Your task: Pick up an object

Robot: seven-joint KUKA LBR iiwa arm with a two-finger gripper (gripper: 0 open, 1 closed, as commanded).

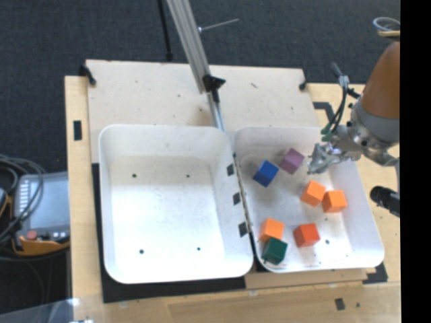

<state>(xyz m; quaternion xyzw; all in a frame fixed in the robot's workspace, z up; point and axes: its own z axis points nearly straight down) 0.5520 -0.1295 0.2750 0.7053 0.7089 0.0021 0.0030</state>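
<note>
Just matte cubes [314,193] in smooth white bin [363,244], metal pincer [318,163] nr purple one [292,161].

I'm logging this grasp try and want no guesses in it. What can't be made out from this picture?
- Gripper, camera view: small and blurred, so whether it touches any block can't be told.
- Arm: cut off by the right edge.
- Green block: partly covered by the orange block and pressed against the right bin's wall.
- Metal pole: its top is cut off by the upper edge.
</note>
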